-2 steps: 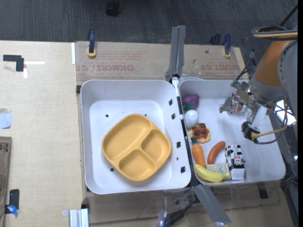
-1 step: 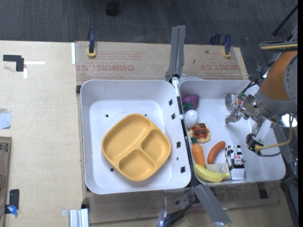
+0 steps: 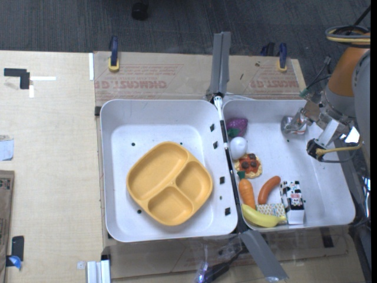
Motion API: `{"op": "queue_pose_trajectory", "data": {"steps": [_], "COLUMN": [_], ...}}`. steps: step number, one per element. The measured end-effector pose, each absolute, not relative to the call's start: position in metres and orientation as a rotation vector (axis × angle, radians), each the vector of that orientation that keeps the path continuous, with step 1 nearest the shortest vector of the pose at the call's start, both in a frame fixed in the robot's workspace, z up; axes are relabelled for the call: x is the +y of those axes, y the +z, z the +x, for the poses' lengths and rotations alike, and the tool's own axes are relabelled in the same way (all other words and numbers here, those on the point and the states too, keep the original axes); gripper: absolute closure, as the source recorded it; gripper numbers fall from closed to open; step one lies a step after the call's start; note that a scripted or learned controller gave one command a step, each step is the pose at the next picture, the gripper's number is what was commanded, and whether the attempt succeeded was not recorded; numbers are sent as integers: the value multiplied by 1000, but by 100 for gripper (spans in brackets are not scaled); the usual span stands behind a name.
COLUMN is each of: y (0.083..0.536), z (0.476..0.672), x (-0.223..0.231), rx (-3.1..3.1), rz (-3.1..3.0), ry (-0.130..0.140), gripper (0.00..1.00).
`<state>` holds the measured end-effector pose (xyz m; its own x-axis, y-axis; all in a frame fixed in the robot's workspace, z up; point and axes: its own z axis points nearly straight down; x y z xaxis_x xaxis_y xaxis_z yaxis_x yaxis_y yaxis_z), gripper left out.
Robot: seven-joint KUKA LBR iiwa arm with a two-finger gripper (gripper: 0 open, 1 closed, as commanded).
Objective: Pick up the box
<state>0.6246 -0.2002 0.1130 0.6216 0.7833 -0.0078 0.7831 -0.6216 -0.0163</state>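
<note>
The box (image 3: 292, 201) is a small carton with black-and-white print, lying near the front right of the right bin (image 3: 330, 175). My gripper (image 3: 293, 124) hangs over the bin's back right part, well behind the box, with bare bin floor between them. Nothing shows between it and the box.
The right bin's left side holds a purple item (image 3: 237, 124), a white egg (image 3: 238, 147), a small pizza-like toy (image 3: 249, 165), a carrot (image 3: 247, 194), a sausage (image 3: 269, 188), a banana (image 3: 260, 217) and a cracker (image 3: 273, 209). A yellow divided plate (image 3: 169, 183) lies in the left bin (image 3: 118, 158).
</note>
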Motion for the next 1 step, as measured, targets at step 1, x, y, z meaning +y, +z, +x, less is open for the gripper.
{"op": "queue_pose_trajectory", "data": {"steps": [1], "y": [93], "z": [657], "x": [-199], "rx": [-1280], "rz": [-2860], "ry": [-6], "gripper": [0]}}
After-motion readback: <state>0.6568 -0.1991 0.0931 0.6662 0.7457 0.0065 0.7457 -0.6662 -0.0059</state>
